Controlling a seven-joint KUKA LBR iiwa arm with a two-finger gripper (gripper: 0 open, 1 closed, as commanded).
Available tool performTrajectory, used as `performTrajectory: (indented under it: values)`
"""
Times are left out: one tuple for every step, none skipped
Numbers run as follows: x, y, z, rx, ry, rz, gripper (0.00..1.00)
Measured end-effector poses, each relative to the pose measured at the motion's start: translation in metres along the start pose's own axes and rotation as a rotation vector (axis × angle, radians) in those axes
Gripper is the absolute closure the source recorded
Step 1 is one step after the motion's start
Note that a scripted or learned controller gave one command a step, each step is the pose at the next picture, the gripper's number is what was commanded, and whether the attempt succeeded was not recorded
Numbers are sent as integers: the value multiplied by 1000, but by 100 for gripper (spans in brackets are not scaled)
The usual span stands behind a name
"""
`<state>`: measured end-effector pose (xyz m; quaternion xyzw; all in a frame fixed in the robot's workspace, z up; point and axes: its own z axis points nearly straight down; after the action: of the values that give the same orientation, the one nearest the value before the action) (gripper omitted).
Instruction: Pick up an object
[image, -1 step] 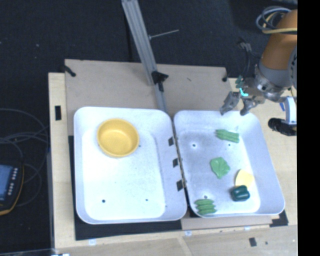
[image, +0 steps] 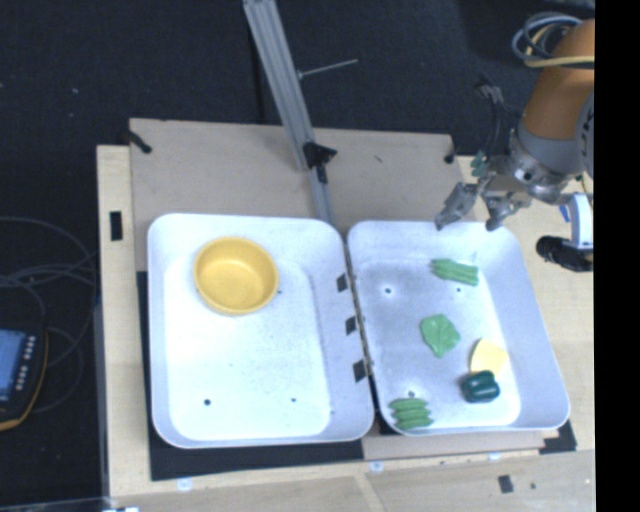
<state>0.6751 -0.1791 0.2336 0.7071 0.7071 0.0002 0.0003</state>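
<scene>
The gripper hangs over the right bin's far edge, fingers spread and holding nothing. Green pieces and a dark green object lie inside. Approach stage, apparently; next, descend onto one item.
</scene>
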Motion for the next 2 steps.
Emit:
performTrajectory:
  values:
    - [3,-3,43,4,0,0,0]
    - [4,2,86,4,0,0,0]
